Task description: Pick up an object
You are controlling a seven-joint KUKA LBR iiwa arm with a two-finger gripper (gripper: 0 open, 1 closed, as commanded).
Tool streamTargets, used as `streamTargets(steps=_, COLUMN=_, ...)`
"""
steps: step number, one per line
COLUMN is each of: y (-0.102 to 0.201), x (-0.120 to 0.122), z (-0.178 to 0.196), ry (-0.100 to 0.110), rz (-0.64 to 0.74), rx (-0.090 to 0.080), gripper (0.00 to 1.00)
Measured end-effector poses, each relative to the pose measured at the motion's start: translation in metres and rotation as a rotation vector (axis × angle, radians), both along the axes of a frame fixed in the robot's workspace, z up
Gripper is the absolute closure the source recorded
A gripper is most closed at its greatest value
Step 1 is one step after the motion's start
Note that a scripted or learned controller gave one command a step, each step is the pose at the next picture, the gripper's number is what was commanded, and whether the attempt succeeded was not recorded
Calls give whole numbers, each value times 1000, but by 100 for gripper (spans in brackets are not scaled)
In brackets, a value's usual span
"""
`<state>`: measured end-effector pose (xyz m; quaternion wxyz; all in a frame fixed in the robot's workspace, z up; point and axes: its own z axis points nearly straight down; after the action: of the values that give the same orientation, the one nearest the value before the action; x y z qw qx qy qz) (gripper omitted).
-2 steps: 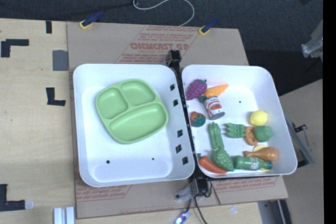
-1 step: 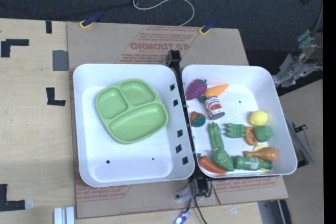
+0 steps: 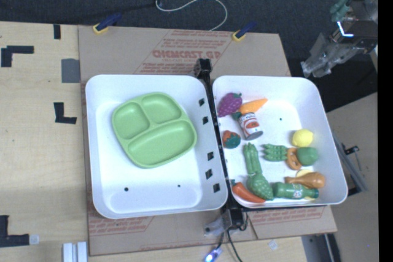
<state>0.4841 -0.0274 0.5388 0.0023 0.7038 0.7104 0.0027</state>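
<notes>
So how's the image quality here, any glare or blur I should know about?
Camera view: even, soft lighting; the white right bin looks bright but not blown out, with faint shadows under the toys. The green tray is fairly sharp. The pincer at the upper right is dim and blurry, lacking detail.

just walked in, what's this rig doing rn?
Pick attempt, nothing grabbed yet. The gripper hangs off the upper right corner of the right bin, above the toy food: purple grapes, a lemon, a small can. The left bin holds a green divided plate.
</notes>
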Motion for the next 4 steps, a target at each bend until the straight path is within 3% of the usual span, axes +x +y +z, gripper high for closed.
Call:
streamTargets(steps=1, y=70, x=-1, z=-13, ry=10, rz=-1, rx=0, gripper=100)
streamTargets(steps=2, y=26, x=-2, z=-133, ry=22, rz=-13, rx=-3, gripper=100)
streamTargets(steps=3, y=46, x=-4, z=-308, ry=27, rz=-7, rx=-1, gripper=100)
streamTargets(steps=4, y=97, x=1, z=-191, ry=1, rz=-2, rx=1, gripper=100)
